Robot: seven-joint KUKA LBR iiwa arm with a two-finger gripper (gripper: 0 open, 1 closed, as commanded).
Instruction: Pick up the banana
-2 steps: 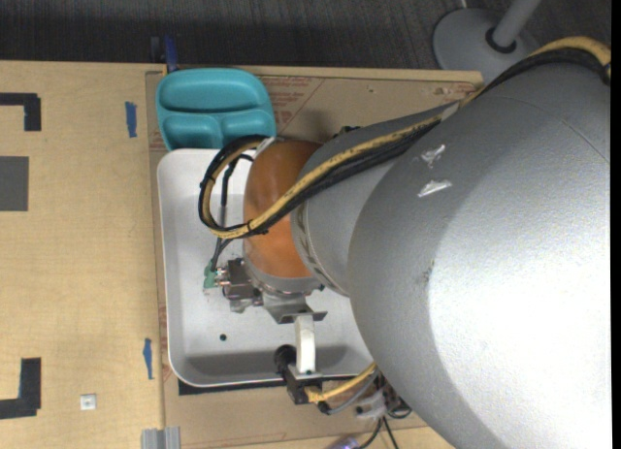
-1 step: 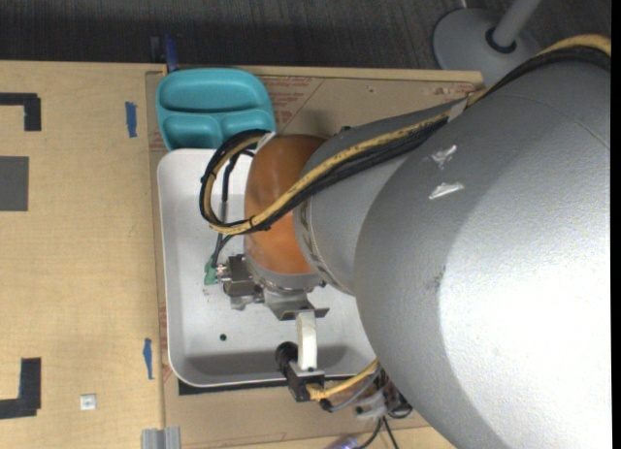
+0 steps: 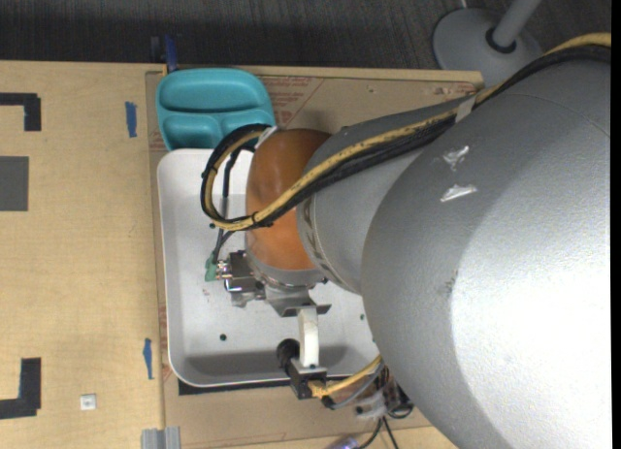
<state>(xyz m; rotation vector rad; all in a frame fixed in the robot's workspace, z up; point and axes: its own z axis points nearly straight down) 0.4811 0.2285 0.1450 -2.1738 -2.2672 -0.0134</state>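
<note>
A large grey arm (image 3: 485, 243) with an orange band (image 3: 281, 200) reaches from the right over a white bin (image 3: 184, 243) on the tabletop (image 3: 78, 243). A teal tray (image 3: 213, 108) sits at the bin's far edge. The tool and the banana are hidden under the arm (cannot tell either's state or place).

Arm (image 3: 466, 234) low, wrist downward
</note>
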